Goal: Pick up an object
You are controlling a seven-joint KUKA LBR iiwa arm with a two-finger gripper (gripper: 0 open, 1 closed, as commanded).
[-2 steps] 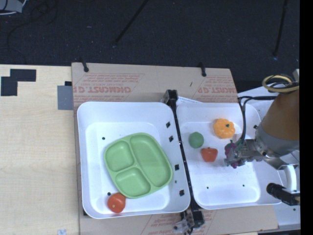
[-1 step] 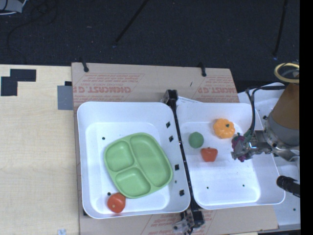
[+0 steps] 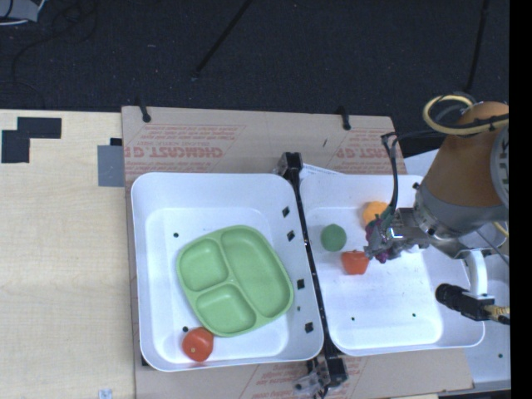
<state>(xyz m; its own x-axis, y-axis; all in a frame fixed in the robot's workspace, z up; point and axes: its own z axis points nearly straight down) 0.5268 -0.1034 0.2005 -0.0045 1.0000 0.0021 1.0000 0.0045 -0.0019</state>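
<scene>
The hand (image 3: 381, 243) hangs low just beside the red block (image 3: 355, 262); nothing is lifted yet, and I cannot tell its opening.

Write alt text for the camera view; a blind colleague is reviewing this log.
An arm's pincer hovers in the right bin beside an orange block, with a green ball and a yellow-orange item nearby. The left bin holds a green divided plate and a red ball.
</scene>
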